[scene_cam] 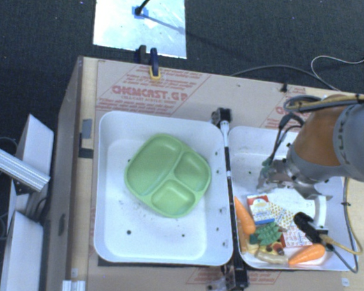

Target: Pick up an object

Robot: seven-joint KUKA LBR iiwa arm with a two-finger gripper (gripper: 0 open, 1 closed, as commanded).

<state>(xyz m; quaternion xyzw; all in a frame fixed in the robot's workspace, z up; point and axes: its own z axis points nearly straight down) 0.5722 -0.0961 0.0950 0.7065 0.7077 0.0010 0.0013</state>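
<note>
Nearest to us, just below the claw (269,179), an orange plastic toy carrot (245,219) lies among small toys in the shallow white right bin (249,142). We judge it light, stiff and a little slippery; the thick middle is best to grip. It looks smooth and tapered. We cannot tell the claw's state.
</note>
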